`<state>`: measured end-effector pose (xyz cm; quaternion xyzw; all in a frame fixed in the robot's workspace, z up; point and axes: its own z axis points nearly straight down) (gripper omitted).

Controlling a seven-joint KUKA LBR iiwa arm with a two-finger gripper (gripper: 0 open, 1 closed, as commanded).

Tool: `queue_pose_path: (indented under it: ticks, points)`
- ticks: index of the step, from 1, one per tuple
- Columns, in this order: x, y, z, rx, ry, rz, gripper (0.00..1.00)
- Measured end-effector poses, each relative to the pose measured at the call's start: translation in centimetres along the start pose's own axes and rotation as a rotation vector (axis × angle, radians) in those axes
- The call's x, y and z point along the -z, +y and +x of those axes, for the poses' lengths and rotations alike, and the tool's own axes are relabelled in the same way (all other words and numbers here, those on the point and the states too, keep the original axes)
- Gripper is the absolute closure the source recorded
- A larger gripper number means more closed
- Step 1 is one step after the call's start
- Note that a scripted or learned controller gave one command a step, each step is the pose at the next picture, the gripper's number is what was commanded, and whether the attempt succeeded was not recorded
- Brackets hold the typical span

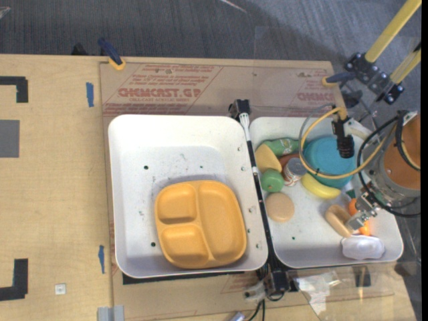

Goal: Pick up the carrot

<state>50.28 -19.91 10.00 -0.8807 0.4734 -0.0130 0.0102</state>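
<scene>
The carrot (pixel 362 228) is a small orange piece near the right bin's front right corner, partly covered by the gripper. My gripper (pixel 365 211) hangs right over it at the end of the grey arm with its orange band (pixel 408 159), reaching in from the right. Whether the gripper touches the carrot is hidden. A tan bread-like stick (pixel 337 220) lies just left of the carrot, and a white object (pixel 363 247) lies just in front of it.
The right bin (pixel 307 243) also holds a teal bowl (pixel 328 156), a yellow banana (pixel 319 186), a tan round piece (pixel 280 207), a green ball (pixel 271 180), a yellow wedge (pixel 267 157) and a green bottle (pixel 282 144). In the left bin (pixel 134 152) sits a yellow divided plate (pixel 198 223). Cables loop above the bowl.
</scene>
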Motion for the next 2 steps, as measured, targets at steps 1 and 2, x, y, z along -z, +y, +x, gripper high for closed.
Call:
queue_pose_path:
  ticks: [1, 2]
  points:
    - [1.1, -0.4, -0.1, -0.003, -0.001, 0.008, 1.00]
    - [0.2, -0.5, -2.5, 0.598, 0.010, -0.004, 1.00]
